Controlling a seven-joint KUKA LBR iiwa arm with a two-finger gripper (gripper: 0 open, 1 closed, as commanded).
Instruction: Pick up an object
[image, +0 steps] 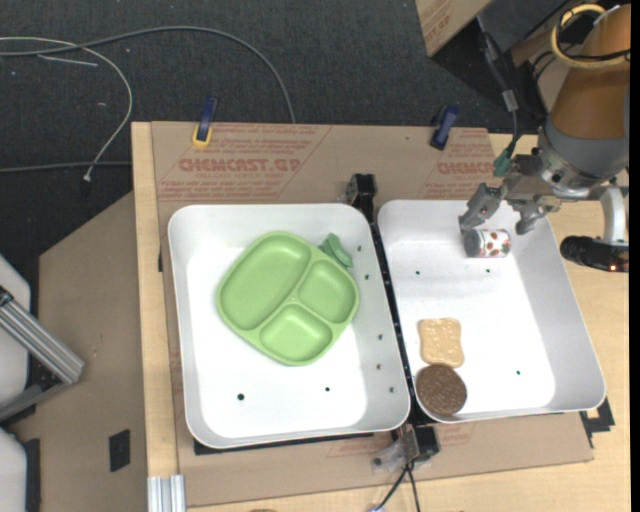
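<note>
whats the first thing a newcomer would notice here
Most likely the bright green divided plate, lying tilted in the left bin. Next, the gripper at the far end of the right bin, right over a small white object with red spots. A tan cracker and a brown cookie sit at that bin's near-left corner.

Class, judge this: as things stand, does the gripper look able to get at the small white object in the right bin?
Probably yes. The gripper hangs just above the small white object, and nothing lies between them; the toast piece sits well away.
</note>
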